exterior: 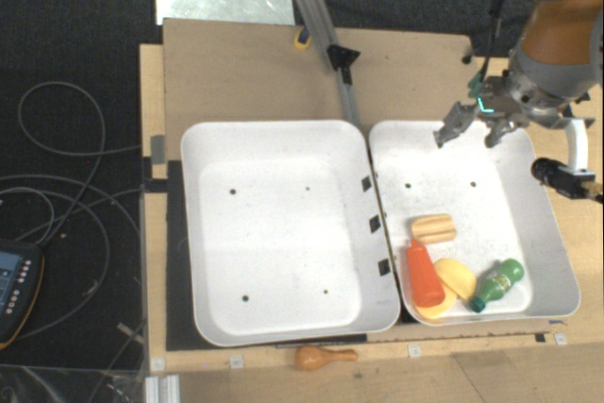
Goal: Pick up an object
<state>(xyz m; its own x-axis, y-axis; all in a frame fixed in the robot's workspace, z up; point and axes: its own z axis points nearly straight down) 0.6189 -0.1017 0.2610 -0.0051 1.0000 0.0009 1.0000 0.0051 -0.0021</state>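
Camera view: green bottle (497,283) label unreadable.

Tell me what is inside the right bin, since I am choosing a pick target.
The right bin holds a hot dog bun, an orange bottle, a yellow piece and a green bottle, clustered at its near end. The orange bottle partly covers the yellow piece.

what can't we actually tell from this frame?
- Yellow toy: in the camera view its left part lies under the orange bottle, so its shape and kind stay unclear.
- Green bottle: too small to read any label.
- End effector: open above the right bin; its height over the floor can't be judged from this slanted view.
- Arm: cut off by the top and right edges.
- Device on the floor: cut by the left edge.
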